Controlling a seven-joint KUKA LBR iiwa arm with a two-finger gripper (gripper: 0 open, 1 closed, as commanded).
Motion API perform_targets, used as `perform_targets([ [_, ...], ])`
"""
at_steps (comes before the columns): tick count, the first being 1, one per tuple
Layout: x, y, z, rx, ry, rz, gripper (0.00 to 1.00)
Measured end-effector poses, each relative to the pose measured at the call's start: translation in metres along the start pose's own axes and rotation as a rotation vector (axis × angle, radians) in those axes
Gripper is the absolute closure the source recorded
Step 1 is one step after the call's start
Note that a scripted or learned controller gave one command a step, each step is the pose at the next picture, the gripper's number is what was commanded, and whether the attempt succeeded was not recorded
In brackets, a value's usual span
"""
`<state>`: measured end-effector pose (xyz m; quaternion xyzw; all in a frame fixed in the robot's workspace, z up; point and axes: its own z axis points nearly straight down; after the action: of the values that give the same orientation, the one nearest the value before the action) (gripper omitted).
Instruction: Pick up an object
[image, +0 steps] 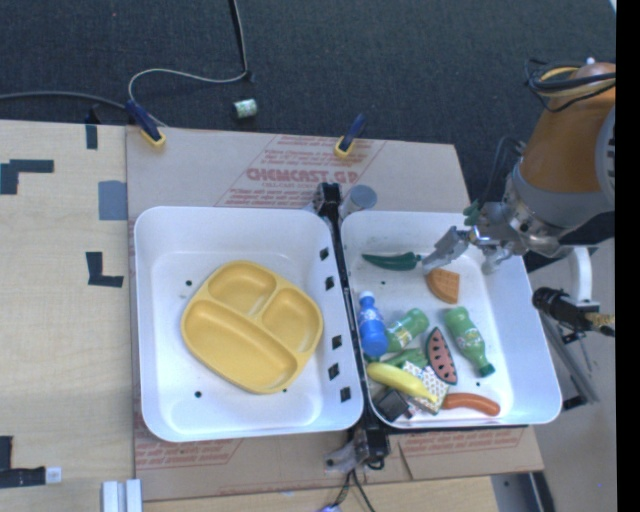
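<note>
in the camera view our gripper (462, 250) hangs over the right bin (530, 330), fingers spread and pinching nothing, just beside the orange wedge (444, 285). we should centre over the wedge, clear of the green pepper (392, 261), before closing.

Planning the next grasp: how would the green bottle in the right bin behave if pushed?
The green bottle lies on its side, so it would probably roll. It looks like a small plastic toy, likely light. The watermelon slice beside it might block it.
</note>
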<state>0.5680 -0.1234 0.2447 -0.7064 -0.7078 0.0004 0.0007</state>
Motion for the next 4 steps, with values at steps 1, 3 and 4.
perform_targets([
  [1, -0.011, -0.039, 0.140, -0.005, 0.000, 0.001, 0.00],
  [3, 0.018, -0.024, 0.149, -0.005, -0.008, 0.006, 1.00],
  [4, 0.065, 0.052, 0.060, -0.002, 0.000, 0.000, 1.00],
])
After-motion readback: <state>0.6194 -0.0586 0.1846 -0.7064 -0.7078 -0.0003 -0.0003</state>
